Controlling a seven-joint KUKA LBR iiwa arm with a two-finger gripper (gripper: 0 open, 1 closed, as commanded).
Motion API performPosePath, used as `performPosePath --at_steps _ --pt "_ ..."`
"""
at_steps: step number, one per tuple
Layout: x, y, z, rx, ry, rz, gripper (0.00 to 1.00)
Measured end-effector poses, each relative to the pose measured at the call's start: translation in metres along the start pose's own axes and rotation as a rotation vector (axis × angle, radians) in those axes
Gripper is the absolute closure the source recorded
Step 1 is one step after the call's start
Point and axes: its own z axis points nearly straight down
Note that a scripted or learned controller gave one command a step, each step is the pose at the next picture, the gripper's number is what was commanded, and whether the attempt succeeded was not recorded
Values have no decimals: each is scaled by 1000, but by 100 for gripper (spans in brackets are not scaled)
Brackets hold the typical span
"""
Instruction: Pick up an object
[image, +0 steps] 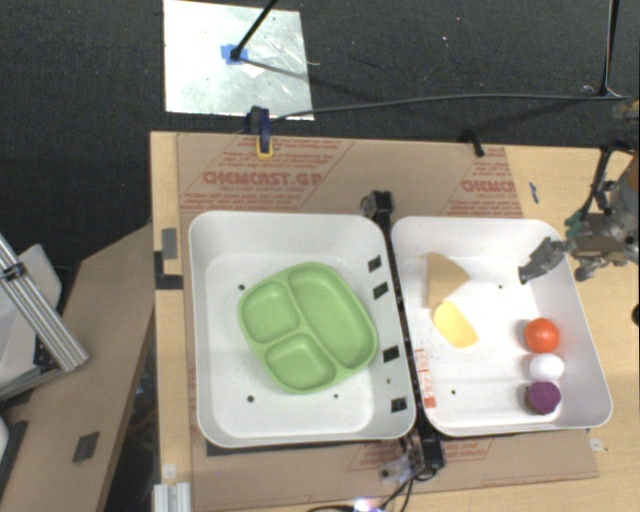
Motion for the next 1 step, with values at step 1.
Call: performPosePath --at_steps 1 --pt "0 2 -5 -9 -2 -2 0"
